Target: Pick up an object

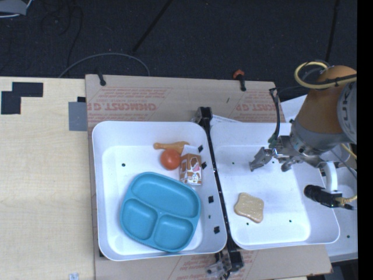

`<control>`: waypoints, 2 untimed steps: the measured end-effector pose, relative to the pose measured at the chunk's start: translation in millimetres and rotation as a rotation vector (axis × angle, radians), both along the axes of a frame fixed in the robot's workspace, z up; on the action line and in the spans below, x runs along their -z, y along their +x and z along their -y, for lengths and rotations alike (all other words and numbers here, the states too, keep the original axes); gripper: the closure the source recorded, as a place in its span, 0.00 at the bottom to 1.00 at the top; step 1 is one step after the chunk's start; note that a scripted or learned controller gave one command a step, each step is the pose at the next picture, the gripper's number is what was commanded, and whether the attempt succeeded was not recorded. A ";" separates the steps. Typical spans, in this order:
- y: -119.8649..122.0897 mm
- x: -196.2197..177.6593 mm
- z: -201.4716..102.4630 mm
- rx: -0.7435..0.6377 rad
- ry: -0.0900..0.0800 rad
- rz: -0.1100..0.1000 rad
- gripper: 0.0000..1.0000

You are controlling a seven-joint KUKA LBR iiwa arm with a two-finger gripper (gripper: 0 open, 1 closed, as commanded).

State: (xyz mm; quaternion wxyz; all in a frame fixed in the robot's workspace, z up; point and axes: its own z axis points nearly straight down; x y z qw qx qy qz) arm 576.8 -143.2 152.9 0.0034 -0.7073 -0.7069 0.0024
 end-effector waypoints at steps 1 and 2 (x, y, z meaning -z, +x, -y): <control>1.1 64.1 0.3 0.000 0.001 -0.001 0.00; 0.6 65.4 0.4 0.003 0.000 0.004 0.00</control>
